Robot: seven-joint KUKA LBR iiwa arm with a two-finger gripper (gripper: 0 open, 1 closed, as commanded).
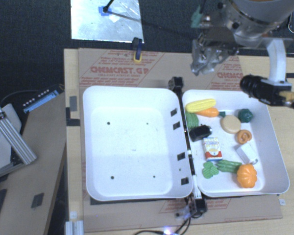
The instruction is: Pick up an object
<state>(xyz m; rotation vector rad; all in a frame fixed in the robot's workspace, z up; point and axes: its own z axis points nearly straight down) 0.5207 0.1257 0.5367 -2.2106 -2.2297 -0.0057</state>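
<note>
We see the gripper (207, 62) hanging above the bench, beyond the right bin (277, 153); whether it is open or closed we cannot tell. Below it, the bin holds toy food: corn (201, 105), a carrot (208, 113), a pumpkin (247, 175) and a small carton (213, 149).

A single fixed camera looks down at a slant on two white bins (132, 94), the arm (255, 6) entering from right.
</note>
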